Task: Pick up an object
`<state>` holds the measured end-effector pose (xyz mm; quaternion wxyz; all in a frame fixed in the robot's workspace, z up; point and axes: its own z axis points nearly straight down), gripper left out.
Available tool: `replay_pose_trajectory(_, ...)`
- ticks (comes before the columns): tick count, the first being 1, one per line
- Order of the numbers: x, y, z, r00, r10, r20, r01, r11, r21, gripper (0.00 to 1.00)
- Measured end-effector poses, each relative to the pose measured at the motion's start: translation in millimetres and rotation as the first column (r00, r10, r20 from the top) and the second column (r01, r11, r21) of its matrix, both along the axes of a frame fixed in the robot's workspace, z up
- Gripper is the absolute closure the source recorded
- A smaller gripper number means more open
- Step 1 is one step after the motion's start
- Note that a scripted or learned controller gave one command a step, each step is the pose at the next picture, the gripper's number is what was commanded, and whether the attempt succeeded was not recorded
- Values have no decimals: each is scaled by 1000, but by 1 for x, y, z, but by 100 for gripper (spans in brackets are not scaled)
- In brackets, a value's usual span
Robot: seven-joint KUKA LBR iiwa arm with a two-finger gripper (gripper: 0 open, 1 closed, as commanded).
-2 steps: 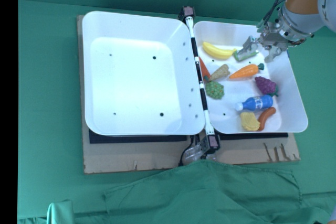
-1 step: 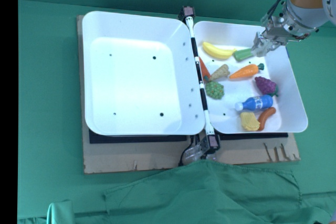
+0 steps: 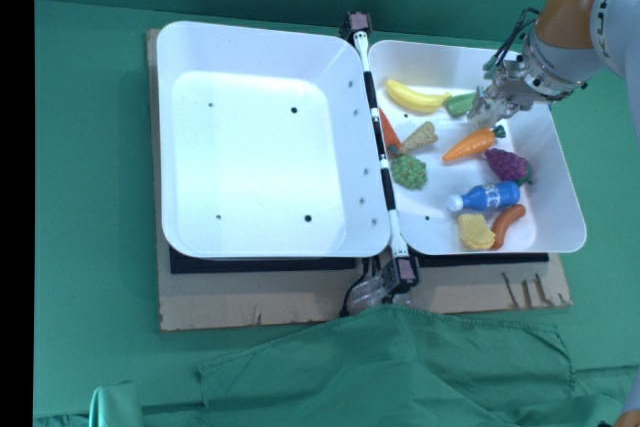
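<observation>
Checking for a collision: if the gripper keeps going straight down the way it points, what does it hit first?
Probably the leafy end of the orange toy carrot just below the gripper, though depth is unclear.

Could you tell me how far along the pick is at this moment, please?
Done so far: the arm has reached in over the right bin, with the claw low near the green pepper and the carrot. In hand: nothing visibly; no item can be seen lifted, and the banana, grapes and blue bottle all lie in the bin. Left: closing on one toy and raising it.
</observation>
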<state>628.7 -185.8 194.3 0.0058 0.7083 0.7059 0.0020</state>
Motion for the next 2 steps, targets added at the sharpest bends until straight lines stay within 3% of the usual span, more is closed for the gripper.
replay_pose_trajectory(1,-17,-2,-8,1000,0,7,0,1000,-1,100)
replay_pose_trajectory(2,-37,-2,95,1000,0,4,0,1000,0,100)
